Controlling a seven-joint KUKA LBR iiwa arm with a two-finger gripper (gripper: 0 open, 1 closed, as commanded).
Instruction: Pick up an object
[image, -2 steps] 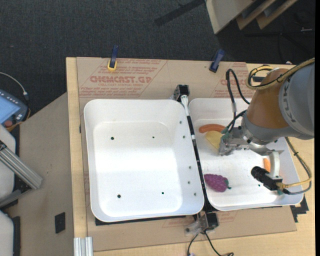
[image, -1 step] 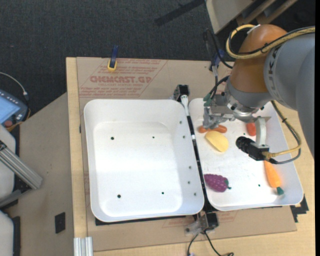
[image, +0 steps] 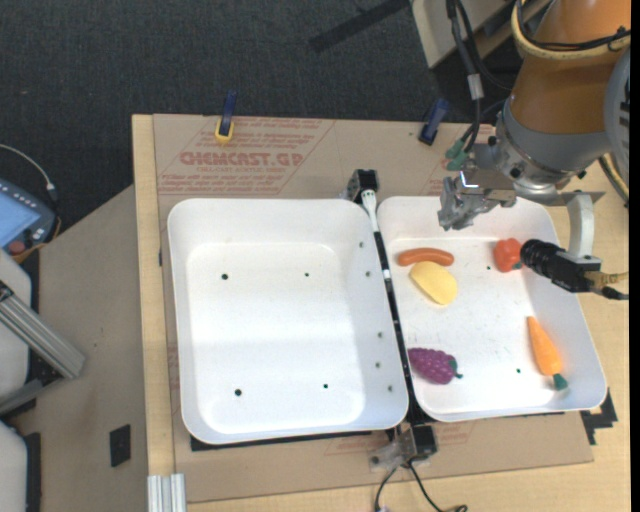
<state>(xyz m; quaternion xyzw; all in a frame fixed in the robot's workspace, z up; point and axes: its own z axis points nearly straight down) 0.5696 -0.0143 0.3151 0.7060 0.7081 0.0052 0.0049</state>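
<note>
The right bin (image: 480, 400) holds several toy foods. An orange sausage (image: 426, 257) lies near its back, with a yellow wedge (image: 436, 284) just in front of it. A red-orange fruit (image: 507, 254) sits toward the back right. Purple grapes (image: 433, 365) rest at the front left, and an orange carrot (image: 545, 350) lies along the right side. My gripper (image: 455, 216) hangs above the bin's back edge, behind the sausage, with nothing visible between its fingers.
The left bin (image: 200, 400) stands beside the right one on a cardboard sheet (image: 250, 150). A black cylindrical part (image: 552, 262) on the arm juts over the right bin next to the red fruit. Clamps (image: 227, 118) sit at the cardboard's back edge.
</note>
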